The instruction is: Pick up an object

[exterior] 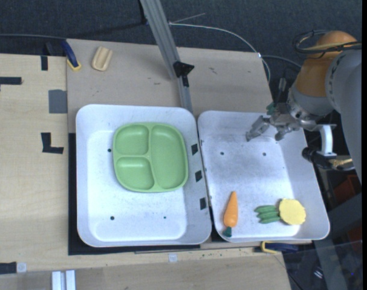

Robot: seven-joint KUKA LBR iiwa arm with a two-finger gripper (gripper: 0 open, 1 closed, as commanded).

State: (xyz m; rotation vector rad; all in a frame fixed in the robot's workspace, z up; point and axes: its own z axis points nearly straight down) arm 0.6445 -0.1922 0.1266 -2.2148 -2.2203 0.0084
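Note:
An orange carrot point(231, 209) lies at the front of the right bin point(250, 162). Beside it, toward the front right corner, lie a green pea pod point(267, 213) and a yellow round piece point(292, 211) touching it. My gripper point(267, 131) hangs over the far right part of the right bin, well away from these objects. Its fingers point(254, 130) are spread apart and nothing is between them. A green divided plate point(150, 156) rests in the left bin point(92, 180).
A grey pole point(165, 35) slants across the bench behind the bins. A tan block point(101, 58) and a blue-yellow clip point(71, 54) lie at the far left of the bench. Cables run at the far right.

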